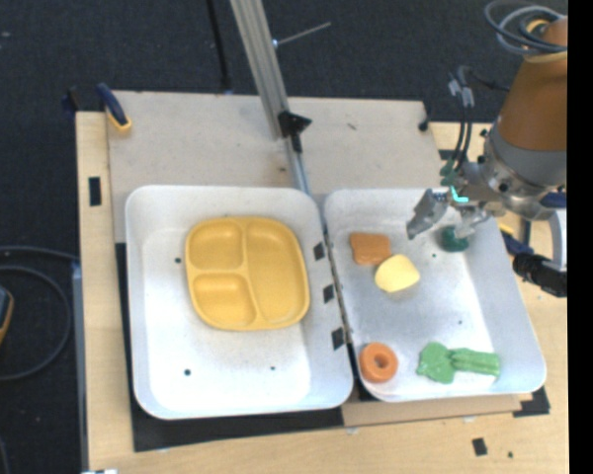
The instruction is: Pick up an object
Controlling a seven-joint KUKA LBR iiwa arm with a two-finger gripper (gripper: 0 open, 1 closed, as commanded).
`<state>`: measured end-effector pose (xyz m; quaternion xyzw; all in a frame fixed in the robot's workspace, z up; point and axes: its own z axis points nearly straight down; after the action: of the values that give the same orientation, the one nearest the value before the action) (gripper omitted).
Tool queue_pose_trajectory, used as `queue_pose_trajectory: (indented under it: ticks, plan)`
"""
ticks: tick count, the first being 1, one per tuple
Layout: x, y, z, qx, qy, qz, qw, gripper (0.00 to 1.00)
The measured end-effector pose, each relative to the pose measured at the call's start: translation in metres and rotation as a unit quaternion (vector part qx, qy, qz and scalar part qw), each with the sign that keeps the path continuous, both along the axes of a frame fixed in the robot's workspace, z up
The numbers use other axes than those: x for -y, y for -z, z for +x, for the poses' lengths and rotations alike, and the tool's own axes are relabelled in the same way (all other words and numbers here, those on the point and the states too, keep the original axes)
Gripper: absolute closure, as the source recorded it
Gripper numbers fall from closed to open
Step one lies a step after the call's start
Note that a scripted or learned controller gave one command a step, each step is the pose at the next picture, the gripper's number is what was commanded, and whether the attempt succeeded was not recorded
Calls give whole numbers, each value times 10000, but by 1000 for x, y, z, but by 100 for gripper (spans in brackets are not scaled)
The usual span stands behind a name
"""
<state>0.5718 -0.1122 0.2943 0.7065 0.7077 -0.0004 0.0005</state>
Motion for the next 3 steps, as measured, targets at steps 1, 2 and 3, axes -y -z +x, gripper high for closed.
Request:
queue_pose_trajectory:
  ticks: [1,2,3]
  plan:
    - [0,-1,0,7,-1,-1,10000,0]
    - [1,61,6,-20,9,2,10000,0]
    - [-2,105,2,-16,14,3,10000,0]
